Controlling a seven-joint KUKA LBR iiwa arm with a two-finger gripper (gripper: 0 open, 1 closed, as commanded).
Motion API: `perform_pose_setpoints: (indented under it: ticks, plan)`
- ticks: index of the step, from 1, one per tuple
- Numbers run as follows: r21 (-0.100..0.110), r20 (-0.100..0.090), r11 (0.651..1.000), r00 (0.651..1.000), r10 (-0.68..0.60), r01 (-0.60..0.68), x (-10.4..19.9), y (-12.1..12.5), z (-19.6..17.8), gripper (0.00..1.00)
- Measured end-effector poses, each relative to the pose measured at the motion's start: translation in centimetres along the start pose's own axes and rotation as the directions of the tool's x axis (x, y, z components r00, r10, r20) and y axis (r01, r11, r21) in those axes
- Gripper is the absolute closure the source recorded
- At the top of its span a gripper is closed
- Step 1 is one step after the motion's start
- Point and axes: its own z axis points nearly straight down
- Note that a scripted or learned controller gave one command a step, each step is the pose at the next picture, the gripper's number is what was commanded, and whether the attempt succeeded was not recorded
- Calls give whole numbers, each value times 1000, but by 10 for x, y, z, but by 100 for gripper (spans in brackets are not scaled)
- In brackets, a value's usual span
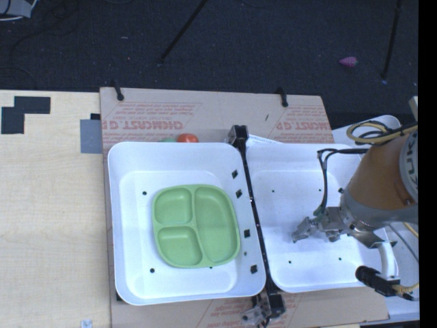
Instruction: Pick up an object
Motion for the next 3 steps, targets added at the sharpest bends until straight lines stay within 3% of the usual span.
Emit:
perform_pose_setpoints:
  ticks: [1, 3]
  plan:
    - [0, 0, 1000, 1000, 6, -6, -1, 0, -12, 100]
    - [-7, 2, 1000, 1000, -2, 2, 0, -1, -117, 100]
